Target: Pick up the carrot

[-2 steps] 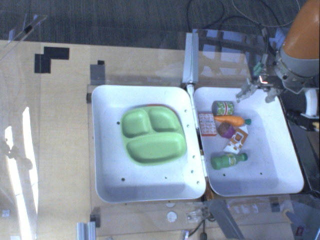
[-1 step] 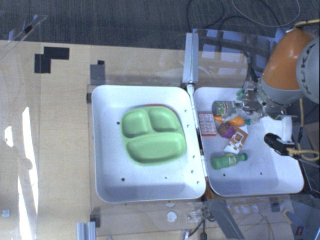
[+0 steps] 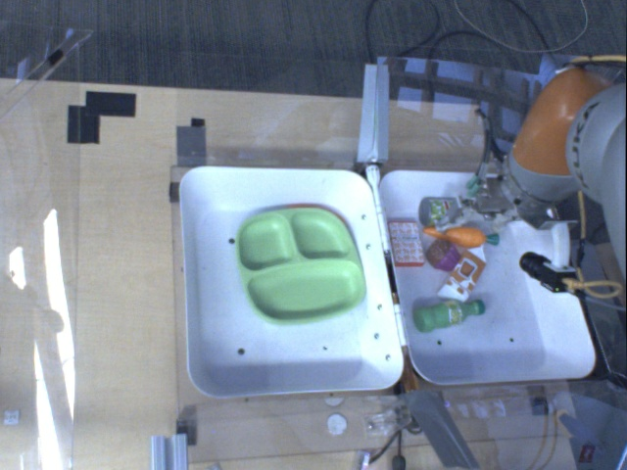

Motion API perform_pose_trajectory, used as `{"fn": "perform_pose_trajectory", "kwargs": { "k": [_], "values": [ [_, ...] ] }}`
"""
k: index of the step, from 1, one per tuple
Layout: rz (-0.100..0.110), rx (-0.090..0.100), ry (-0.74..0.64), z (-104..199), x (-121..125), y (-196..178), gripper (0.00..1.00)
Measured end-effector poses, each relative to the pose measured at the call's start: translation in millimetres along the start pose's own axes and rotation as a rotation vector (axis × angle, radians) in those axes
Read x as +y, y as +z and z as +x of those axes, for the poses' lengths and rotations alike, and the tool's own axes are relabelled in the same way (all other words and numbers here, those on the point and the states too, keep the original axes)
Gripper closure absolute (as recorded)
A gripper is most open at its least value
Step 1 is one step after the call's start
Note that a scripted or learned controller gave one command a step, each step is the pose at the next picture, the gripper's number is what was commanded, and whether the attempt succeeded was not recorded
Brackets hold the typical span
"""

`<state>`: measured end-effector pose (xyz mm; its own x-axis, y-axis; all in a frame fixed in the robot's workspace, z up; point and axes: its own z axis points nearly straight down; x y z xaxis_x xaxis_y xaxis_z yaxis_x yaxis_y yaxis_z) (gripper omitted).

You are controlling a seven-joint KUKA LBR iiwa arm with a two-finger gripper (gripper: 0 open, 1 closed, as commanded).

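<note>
The grey arm [image 3: 600,135] reached in from the right edge of the frame, its orange band [image 3: 551,125] high in the upper right. From there the wrist angled down and to the left, ending at the gripper [image 3: 487,201], which sat right of centre, pointing downward.

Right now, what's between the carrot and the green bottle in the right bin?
In the camera view, a purple item and a small orange-and-white packet lie between the carrot and the green bottle.
</note>
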<state>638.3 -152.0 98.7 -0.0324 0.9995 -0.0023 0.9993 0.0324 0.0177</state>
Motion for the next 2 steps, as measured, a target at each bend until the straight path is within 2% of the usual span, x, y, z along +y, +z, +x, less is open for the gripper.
{"fn": "perform_pose_trajectory", "kwargs": {
  "k": [1, 2],
  "values": [
    [0.009, 0.002, -0.202, -8.5, -30.3, 10.3, 0.00],
    [0.001, 0.001, -0.205, -6.9, -27.0, -2.4, 1.00]
  ]
}}
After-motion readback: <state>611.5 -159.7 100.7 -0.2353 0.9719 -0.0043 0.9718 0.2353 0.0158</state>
